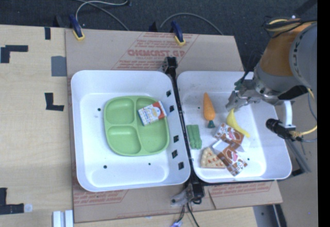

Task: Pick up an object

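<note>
My gripper (240, 102) hovers over the right bin (274, 165) near its far right side, fingers spread open with nothing between them. Just below it lies a yellow banana (236, 122). An orange carrot (208, 107) lies to its left. Further toward the front are a green block (194, 136), two brown-and-white snack packets (230, 137), and a toy pizza slice (208, 159). In the left bin (82, 133), a small juice carton (151, 113) rests on a green divided plate (128, 133).
The two bins meet at a black-clipped seam (178, 117). They stand on brown cardboard (149, 50) held by clamps at the back. The arm's grey and orange body (289, 61) stands over the right bin's far right corner.
</note>
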Controlling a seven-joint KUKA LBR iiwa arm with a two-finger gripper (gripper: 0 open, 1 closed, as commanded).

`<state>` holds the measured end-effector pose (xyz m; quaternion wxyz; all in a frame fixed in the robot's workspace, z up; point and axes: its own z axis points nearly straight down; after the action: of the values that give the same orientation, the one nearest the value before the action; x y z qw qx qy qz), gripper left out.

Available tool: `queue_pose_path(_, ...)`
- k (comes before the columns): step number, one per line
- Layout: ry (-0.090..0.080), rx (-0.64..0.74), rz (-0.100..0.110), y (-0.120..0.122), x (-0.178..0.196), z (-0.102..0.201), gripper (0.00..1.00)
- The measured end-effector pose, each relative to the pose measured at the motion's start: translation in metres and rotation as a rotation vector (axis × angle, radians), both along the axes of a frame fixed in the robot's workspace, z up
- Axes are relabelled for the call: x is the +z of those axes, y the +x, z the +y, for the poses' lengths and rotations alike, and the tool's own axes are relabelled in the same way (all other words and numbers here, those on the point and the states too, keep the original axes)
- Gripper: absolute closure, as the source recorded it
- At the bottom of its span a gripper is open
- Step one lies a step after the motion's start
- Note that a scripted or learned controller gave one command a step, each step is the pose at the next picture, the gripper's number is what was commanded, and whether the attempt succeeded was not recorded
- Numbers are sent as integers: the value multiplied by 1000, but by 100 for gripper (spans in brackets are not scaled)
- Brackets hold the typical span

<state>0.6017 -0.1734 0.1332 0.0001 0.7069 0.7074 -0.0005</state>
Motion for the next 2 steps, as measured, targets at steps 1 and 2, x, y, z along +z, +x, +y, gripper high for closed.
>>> queue_pose_path(1, 0, 0, 0, -10, 36, -10, 100)
queue_pose_path(2, 1, 0, 0, -10, 36, -9, 0)
